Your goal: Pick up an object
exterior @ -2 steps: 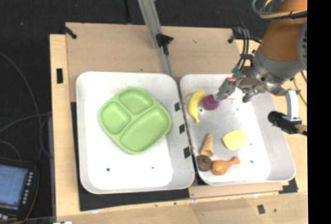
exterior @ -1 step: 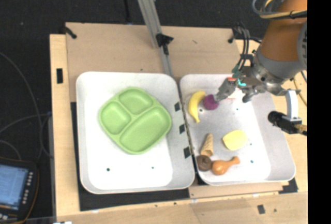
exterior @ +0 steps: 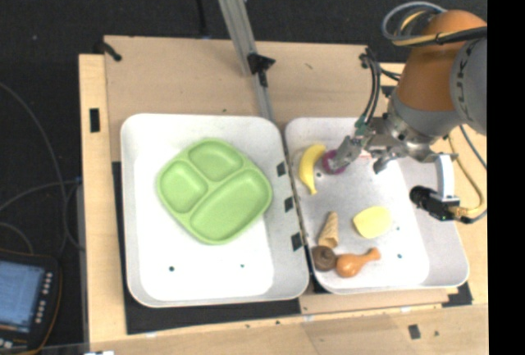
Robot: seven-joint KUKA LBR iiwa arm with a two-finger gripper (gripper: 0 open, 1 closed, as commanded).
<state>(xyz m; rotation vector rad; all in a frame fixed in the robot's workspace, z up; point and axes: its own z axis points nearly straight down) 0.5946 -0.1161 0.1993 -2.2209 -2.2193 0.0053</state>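
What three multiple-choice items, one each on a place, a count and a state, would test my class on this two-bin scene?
1. Where does the green divided plate lie? A left bin B right bin C bare bench
2. How many compartments has the plate? A two B three C five
3. How does the gripper stand to the banana? A it has the banana lifted high B it hangs beside the banana's upper end C it is over the left bin

Key: 1 A, it rests on the left bin. 2 B, one large and two small. 3 B, the banana lies on the right bin floor.

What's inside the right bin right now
In the right bin: a banana, an ice cream cone, a yellow slice, an orange-brown drumstick. The gripper covers a pink item beside the banana.
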